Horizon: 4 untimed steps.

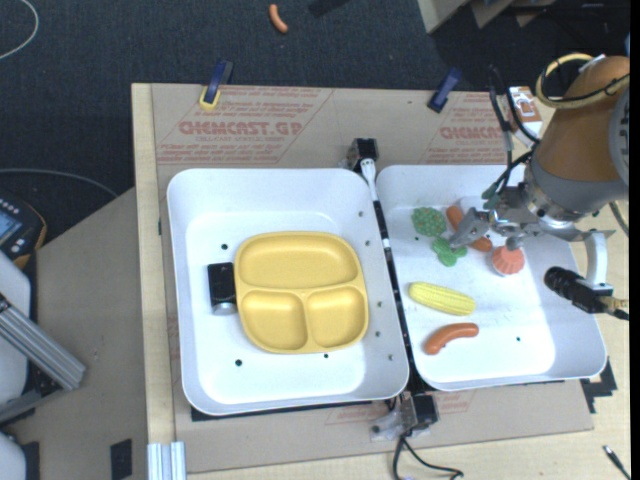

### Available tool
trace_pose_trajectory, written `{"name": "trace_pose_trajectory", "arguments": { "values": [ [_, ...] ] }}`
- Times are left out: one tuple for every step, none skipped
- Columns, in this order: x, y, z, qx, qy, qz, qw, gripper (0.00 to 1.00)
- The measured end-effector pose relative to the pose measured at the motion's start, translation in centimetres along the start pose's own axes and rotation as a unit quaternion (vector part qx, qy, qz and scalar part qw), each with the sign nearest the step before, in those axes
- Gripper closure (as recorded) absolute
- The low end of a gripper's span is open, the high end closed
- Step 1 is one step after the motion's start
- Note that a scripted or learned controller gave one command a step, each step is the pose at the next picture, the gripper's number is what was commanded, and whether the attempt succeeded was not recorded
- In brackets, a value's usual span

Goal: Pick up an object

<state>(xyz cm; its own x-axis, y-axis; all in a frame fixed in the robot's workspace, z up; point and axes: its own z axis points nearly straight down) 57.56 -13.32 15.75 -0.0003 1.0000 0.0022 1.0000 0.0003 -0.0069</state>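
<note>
While the arm [585,138] hangs over the right bin [575,353], nothing has been lifted as far as I can see, so the pick looks like it's barely at the reaching stage. Using the corn [441,297] as my marker, since it sits about mid-bin: the gripper [487,224] is up and to the right of it, low among the toys at the far end of the bin. Can't tell whether it's spread or pinched, it's just a grey tangle of metal from this angle, and I can't make out anything caught in it. Straight above the corn there's a green broccoli-looking piece [437,232], and just right of that an orange bit [457,215] poking out beside the gripper. A reddish strawberry-like toy [509,259] sits up and right of the corn, just under the gripper, and it looks closest, so my guess is that's the target, or maybe the orange bit. A sausage [450,337] lies just below the corn, well clear of the action. Far left of the corn, in the left bin [190,268], there's a yellow divided plate [298,290] with a small black block [221,285] touching its left side, none of it in play. Still left to do: close on something, get a real hold, and lift it off the bin floor.
</note>
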Motion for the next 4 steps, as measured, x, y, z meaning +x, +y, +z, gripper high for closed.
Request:
{"name": "trace_pose_trajectory", "arguments": {
  "values": [
    [0.1,-0.8,6.1,0.0,0.0,0.0,1.0,0.0],
    [0.2,-0.9,7.4,-0.001,0.0,0.0,1.0,0.0],
    [0.1,-0.8,6.2,-0.003,-0.001,0.001,1.0,1.0],
    [-0.2,-0.4,1.9,-0.006,-0.002,0.0,1.0,1.0]
  ]
}}
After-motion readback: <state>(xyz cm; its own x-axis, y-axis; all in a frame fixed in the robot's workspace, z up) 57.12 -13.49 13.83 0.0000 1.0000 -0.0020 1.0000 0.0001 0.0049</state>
